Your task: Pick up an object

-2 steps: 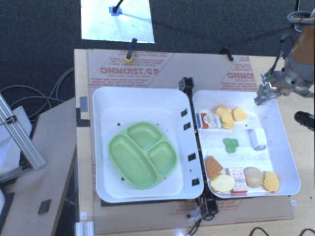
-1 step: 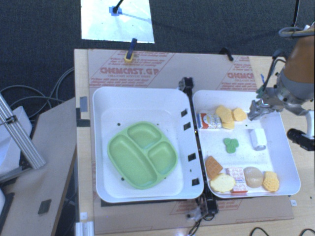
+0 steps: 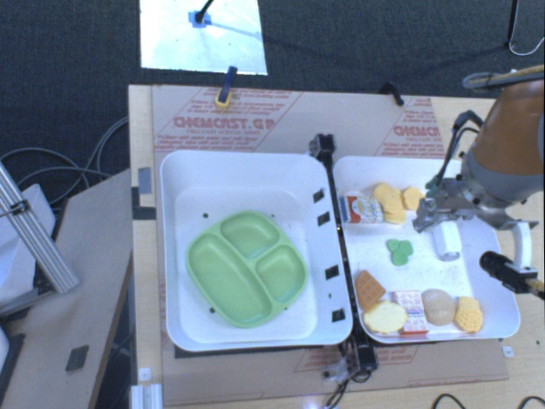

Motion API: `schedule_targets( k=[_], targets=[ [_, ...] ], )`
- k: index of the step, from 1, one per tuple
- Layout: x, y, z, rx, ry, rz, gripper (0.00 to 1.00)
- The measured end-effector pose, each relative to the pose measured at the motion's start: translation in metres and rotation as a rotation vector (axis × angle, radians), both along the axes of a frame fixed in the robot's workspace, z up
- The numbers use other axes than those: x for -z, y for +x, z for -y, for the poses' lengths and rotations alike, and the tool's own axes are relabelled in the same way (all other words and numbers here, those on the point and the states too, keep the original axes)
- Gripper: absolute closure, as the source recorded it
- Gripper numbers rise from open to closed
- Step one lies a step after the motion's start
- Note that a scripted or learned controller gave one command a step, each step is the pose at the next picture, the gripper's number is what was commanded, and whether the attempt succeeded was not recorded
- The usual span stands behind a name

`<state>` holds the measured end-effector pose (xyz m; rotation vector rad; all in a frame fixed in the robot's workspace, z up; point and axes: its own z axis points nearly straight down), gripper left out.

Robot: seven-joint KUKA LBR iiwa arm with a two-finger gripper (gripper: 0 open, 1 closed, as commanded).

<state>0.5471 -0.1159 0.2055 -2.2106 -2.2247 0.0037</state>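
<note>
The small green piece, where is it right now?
The small green piece lies mid right bin, below the yellow crackers, left of the gripper.

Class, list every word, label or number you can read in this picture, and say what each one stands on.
"CHEMCAST GP" in red, on the board under the bins, upper left.
The same red print near the board's upper right: too blurred to read surely.
Small packet and boxed item in the right bin: print too small to read.
</note>
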Motion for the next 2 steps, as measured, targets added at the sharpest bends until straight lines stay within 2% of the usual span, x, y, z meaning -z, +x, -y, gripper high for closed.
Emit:
schedule_targets(
  k=[1, 2],
  targets=[
    [-0.013, -0.034, -0.04, -0.002, 0.0, 0.002, 1.0],
    [-0.028, -0.058, -0.044, 0.004, -0.001, 0.003, 1.0]
  ],
)
